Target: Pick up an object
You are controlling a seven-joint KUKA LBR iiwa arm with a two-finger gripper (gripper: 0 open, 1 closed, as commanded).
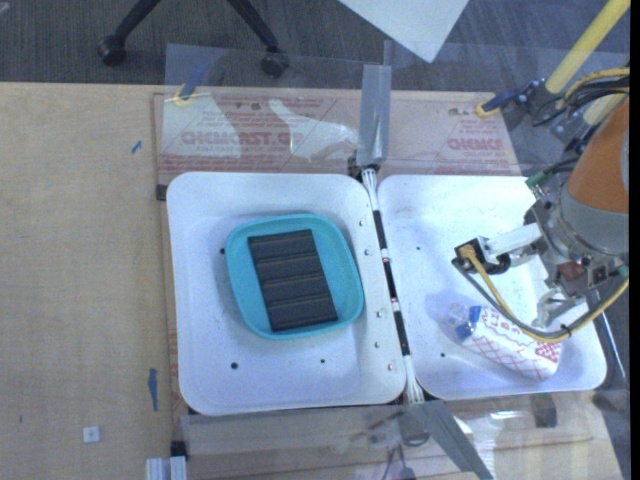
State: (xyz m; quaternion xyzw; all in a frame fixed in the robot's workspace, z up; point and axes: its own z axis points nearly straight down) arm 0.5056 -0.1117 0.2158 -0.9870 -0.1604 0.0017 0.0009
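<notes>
Although the arm (pixel 600 183) reaches in over the right bin (pixel 420 268), nothing here shows an object lifted clear, so the pick looks to be at an early stage. The hand (pixel 560 303) sits low at the right side of that bin, tangled in view with yellow cable (pixel 500 303) and its own mount; whether it is clenched or released I cannot tell from this angle.

Just beside it, toward the near edge of the right bin, lies a crumpled white packet with a red pattern (pixel 515 346), flat on the bin floor, with a small blue piece (pixel 460 323) at its left end. The packet seems to rest on the bin rather than hang from anything, so I judge it not yet picked.

In the left bin (pixel 200 368), well apart from the arm, a turquoise tray (pixel 240 288) holds a dark ridged block (pixel 292 280), untouched by the look of it.

What is left, as far as one can judge: closing on one object, most likely the packet since it is nearest, and raising it off the bin. The wooden surface (pixel 70 268) around the bins carries nothing relevant
</notes>
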